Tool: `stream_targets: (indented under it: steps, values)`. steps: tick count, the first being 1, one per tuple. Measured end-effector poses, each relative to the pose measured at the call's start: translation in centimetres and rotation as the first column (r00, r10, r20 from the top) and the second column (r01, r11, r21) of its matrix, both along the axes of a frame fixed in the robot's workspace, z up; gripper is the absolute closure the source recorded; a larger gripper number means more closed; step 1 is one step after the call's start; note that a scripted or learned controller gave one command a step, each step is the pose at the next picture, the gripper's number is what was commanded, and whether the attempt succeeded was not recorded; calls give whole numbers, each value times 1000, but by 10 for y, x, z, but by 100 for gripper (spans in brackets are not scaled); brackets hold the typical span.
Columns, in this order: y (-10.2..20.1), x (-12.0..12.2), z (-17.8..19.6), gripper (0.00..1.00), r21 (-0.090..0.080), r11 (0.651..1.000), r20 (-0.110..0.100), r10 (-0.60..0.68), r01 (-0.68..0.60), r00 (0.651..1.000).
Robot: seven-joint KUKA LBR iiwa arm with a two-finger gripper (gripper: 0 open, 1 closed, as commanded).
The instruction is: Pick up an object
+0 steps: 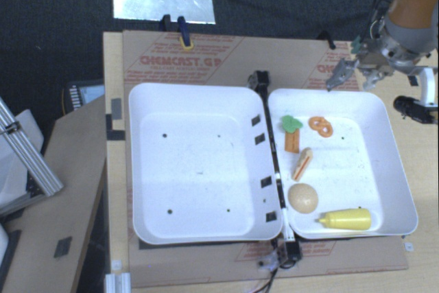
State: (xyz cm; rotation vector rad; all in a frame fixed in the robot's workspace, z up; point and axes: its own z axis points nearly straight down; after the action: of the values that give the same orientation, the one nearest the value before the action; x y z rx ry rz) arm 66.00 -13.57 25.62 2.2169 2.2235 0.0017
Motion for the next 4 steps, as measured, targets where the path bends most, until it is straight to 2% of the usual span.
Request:
stream_targets:
  steps: [1, 2, 3, 4]
  values:
    - [38, -30, 61, 0, 1, 1000, 2, 4, -4, 1000]
    - [25, -47, 233, 0, -3, 1000, 18, 2, -2, 1000]
    - [-68, -29, 283, 0, -6, 1000, 8, -8, 8, 1000]
    - [-62, -28, 291, 100, -4, 1000, 6, 3, -3, 1000]
